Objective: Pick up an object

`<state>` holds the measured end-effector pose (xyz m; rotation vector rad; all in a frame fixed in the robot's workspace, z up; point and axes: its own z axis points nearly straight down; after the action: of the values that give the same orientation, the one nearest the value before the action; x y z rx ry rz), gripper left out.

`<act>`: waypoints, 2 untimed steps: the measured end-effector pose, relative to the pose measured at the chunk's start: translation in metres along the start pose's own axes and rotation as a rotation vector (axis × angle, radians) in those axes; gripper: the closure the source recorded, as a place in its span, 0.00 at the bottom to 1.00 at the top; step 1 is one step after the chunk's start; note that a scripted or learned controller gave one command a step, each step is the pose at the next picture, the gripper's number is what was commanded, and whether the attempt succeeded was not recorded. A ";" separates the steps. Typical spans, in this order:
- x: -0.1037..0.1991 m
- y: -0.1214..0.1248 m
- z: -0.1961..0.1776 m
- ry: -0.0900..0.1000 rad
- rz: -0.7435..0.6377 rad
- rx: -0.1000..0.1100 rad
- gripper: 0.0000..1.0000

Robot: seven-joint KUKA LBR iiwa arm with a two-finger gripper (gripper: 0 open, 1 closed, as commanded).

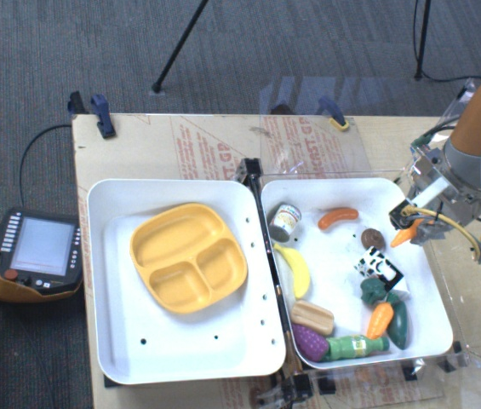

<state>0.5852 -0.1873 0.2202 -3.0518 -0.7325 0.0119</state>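
My gripper (407,227) hangs over the right rim of the right bin (352,192), at the end of the grey arm coming in from the right. A small orange carrot-like piece (401,238) sits right at the gripper tip; I cannot tell whether it is held. Below and left of it lie a brown round piece (373,239) and a black-and-white patterned block (378,267). Further in the bin are an orange sausage (338,218), a small can (285,221), a banana (295,270), a carrot (379,319) and a green broccoli (374,290).
Along the right bin's front lie a hot dog bun (312,317), purple grapes (310,344), a green bottle (351,347) and a dark green vegetable (399,327). The left bin (112,322) holds a yellow divided plate (189,256). A teach pendant (36,254) lies on the floor at left.
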 end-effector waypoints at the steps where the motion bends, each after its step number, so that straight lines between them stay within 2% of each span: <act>1: -0.072 -0.007 -0.032 0.003 -0.174 0.001 1.00; 2: -0.024 -0.038 0.026 0.000 -0.061 0.008 1.00</act>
<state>0.5465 -0.1638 0.1945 -3.0203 -0.8229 0.0152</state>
